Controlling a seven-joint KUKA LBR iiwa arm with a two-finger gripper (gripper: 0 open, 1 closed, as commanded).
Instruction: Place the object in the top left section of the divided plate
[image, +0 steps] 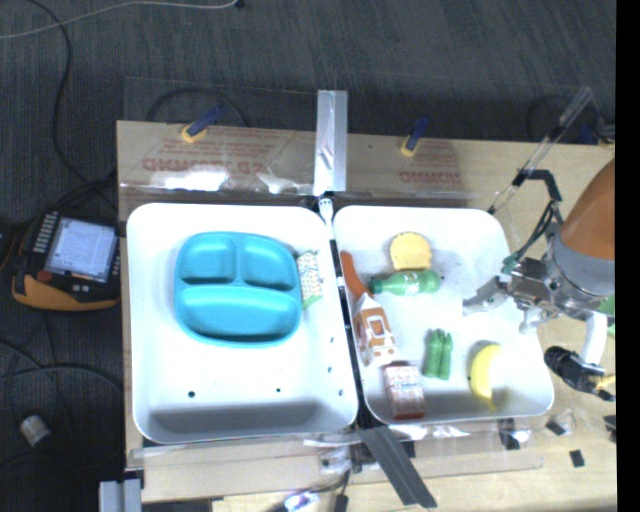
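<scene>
While my gripper (500, 293) hangs near the banana (483, 372), grip state untellable, it looks light, firm, slick: I'd pinch mid-body, crosswise.

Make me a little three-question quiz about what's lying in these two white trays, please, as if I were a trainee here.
1. True or false: the blue divided plate lies in the left bin.
2. Which item lies nearest the right bin's front right corner? A) green bottle B) banana C) red packet
3. Fill in: the pincer hovers over the ____ bin.

Key: 1 true; 2 B; 3 right.
</scene>
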